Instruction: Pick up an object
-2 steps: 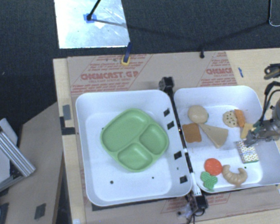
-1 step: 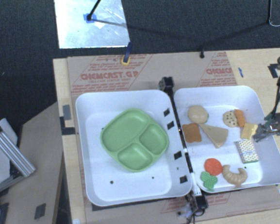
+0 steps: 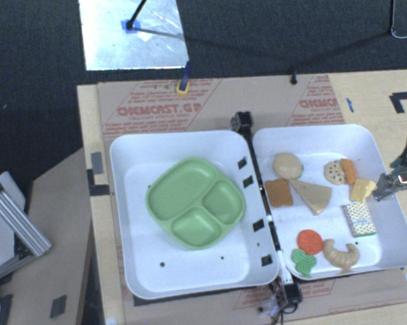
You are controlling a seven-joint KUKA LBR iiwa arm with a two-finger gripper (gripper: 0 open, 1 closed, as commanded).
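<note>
The two-finger gripper sits low at the right rim of the right-hand shallow white plastic bin, reaching in from the view's right; it shows as a small grey metal end, and whether it is open or closed cannot be told, nor is any object seen in it. Nearest to the gripper, just to its left and almost touching in the view, lies a yellow wedge-shaped cheese piece. Just below and left of the gripper lies a small rectangular patterned packet, tilted slightly. Up and to the left of the gripper sits a round speckled cookie with an orange piece against its right side. Farther left of the gripper, near the bin's middle, lies a pale tan triangular wedge, and touching its left edge a brown square toast-like slice; above these rests a beige rounded bun-shaped piece. Down and left of the gripper, along the bin's near wall, lie a tan curved croissant, a flat red-orange disc and a green leafy broccoli-like piece, the last at the bin's lower left corner. Well apart from the gripper, across the divider, the left-hand shallow white plastic bin holds a light green three-compartment plastic plate, turned at an angle. Both bins rest on a tan cardboard sheet with red lettering on the bench.
</note>
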